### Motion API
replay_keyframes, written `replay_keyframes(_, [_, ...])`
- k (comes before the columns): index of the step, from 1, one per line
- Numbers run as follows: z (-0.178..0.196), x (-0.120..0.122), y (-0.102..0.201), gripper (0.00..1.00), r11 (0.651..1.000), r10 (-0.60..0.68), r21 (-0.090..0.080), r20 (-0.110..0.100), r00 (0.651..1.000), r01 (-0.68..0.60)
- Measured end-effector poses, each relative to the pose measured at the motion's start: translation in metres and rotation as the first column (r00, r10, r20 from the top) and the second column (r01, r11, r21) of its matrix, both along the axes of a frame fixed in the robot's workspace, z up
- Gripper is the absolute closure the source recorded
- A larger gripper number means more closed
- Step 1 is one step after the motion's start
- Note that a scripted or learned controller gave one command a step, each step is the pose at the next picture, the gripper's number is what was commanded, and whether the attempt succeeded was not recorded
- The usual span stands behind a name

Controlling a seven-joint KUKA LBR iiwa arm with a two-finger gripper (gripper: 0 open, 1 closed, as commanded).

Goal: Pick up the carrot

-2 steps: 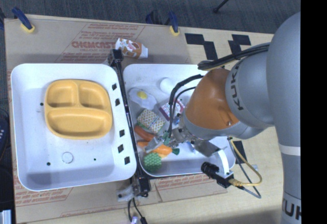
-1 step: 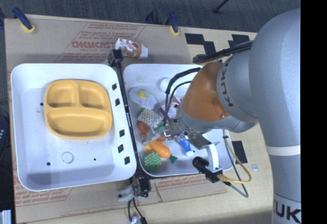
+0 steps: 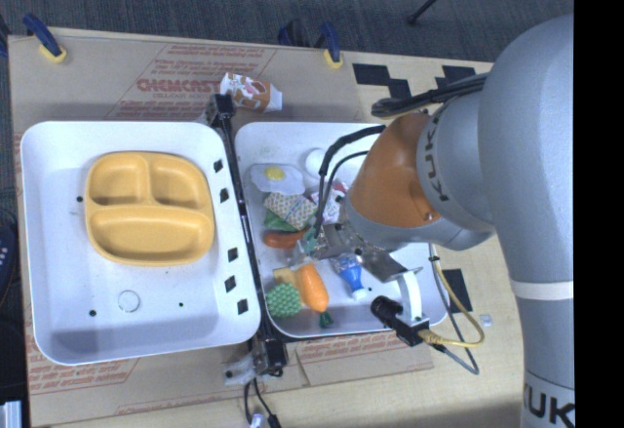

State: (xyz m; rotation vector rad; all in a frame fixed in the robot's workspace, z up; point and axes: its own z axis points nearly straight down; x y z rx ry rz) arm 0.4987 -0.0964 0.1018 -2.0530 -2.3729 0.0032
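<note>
Carrot in right bin beside gripper; yellow tray in left bin

My arm reaches in from right, wrist bent down-left; gripper low, fingers hidden.

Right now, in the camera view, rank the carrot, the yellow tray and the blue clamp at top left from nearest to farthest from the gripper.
1. Carrot, right bin, just below the gripper.
2. Yellow tray, left bin.
3. Blue clamp, bench's top left corner.
</note>
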Motion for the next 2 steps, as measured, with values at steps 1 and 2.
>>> replay_keyframes(1, [0.090, -0.002, 0.017, 1.00, 0.989, -0.150, -0.001, 0.001, 0.989, 0.150])
replay_keyframes(2, [0.101, 0.014, 0.035, 1.00, 0.829, -0.559, -0.002, 0.000, 0.829, 0.559])
